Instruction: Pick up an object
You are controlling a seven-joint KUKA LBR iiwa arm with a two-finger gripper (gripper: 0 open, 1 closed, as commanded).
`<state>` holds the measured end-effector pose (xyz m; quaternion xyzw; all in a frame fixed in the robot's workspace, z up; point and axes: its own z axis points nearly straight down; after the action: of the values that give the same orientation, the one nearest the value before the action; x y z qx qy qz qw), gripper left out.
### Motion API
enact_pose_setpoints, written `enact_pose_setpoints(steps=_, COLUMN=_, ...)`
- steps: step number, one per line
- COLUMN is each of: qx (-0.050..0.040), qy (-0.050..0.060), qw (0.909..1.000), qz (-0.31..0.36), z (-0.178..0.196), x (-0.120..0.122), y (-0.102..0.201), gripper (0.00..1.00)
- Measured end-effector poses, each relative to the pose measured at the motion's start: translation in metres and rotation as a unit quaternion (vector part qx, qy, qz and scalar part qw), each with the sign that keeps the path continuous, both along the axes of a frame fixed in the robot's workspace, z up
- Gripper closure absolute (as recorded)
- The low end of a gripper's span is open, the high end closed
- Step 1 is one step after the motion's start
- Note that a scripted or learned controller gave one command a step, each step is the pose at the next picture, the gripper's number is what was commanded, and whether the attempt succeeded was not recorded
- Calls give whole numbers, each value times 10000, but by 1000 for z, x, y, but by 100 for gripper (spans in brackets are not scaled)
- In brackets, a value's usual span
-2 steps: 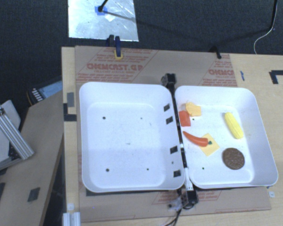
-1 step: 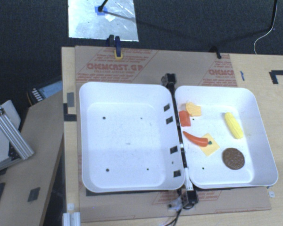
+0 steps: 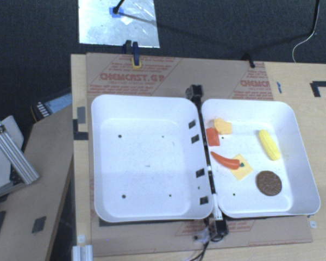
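Pick not started: all candidates sat loose in the right bin (image 3: 301, 145), grouped toward its left and middle.

Count was five toy foods: one corn cob (image 3: 269, 144), one brown round patty (image 3: 269, 183), one red chili (image 3: 225, 160) lying partly across one yellow cheese slice (image 3: 242, 169), one orange block (image 3: 212, 136) touching a yellow chunk (image 3: 223, 126), so six pieces in all. Left bin (image 3: 106, 145) held none. Corn and patty lay apart from neighbours, probably the easiest grabs. Gripper state: cannot tell, no arm over the bins.
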<state>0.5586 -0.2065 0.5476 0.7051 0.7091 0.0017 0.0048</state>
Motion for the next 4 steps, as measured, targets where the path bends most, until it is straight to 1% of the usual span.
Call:
enact_pose_setpoints(steps=2, qx=-22, qy=-36, qw=10000, qz=32, z=23, x=1, y=0, gripper=100)
enact_pose_setpoints(steps=3, qx=39, qy=97, qw=9999, qz=6, z=-139, x=66, y=2, gripper=100)
enact_pose_setpoints(steps=4, qx=24, qy=48, qw=10000, qz=-28, z=-145, x=10, y=0, gripper=100)
